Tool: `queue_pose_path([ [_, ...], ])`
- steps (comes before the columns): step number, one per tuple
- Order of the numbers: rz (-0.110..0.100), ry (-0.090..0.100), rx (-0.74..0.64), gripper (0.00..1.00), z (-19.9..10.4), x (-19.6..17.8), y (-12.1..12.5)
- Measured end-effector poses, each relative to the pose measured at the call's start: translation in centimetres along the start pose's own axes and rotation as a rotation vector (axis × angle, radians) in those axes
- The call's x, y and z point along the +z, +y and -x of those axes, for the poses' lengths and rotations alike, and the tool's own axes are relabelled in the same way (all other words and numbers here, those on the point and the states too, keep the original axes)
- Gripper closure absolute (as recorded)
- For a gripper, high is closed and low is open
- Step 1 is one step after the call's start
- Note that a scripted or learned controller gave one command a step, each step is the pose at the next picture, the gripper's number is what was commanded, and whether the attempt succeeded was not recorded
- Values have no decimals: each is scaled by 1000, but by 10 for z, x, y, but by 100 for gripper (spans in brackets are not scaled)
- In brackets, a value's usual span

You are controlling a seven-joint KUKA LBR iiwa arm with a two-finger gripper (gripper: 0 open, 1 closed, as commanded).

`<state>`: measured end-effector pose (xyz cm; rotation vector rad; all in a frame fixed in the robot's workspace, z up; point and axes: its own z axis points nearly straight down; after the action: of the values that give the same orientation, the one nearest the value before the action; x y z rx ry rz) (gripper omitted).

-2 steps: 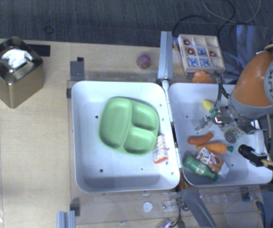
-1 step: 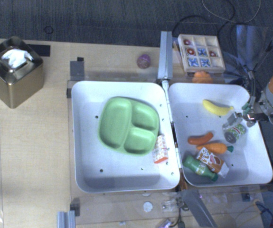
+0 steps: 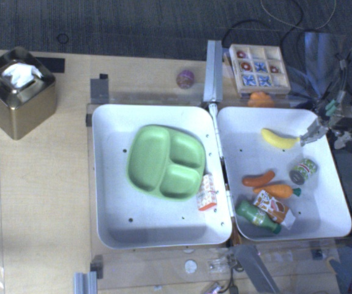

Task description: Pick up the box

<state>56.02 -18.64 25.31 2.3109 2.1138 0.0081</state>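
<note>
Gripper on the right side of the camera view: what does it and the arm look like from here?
The gripper is a slim grey metal piece tapering to a narrow tip. Behind it sits a bulkier pale grey and dark wrist with a small teal-green marking, thin dark cables running up from it, and a hint of orange at the frame's edge.

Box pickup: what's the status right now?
Gripper beside banana, nothing visibly held. Box lies apart, untouched. Carrot and bottle crowd it.
</note>
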Motion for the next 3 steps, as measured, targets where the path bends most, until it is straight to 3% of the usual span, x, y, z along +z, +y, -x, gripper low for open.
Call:
queue_pose_path([
  [1,-7,3,119,0,-63,86,-10],
  [2,-5,2,180,0,-104,44,32],
  [3,-5,2,180,0,-104,44,32],
])
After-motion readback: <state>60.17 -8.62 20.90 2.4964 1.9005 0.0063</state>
